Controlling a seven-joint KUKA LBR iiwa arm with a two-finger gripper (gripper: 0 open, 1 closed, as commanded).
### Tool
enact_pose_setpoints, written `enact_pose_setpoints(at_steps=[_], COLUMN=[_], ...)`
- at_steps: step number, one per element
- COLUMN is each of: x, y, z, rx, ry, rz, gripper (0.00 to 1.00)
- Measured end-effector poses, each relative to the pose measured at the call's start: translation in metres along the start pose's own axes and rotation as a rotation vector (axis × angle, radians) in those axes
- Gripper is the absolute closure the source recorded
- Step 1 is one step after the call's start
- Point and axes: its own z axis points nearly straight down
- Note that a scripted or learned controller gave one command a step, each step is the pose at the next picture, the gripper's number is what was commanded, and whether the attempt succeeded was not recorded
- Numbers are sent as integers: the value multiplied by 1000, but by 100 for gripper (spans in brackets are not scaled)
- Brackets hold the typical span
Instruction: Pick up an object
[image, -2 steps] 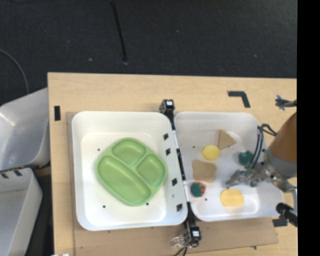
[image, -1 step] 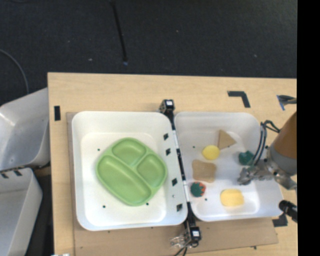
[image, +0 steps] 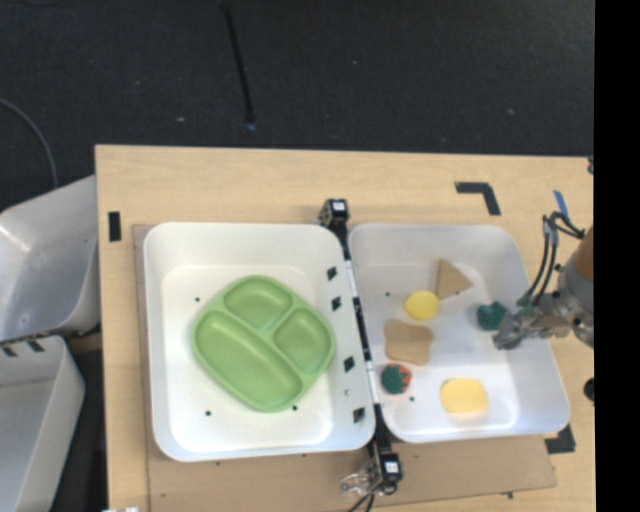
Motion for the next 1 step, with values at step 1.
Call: enact_pose_setpoints(at_steps=[1], x=[2], y=[1], z=[-64], rx=[0], ry=[0], rz=[-1], gripper=[100])
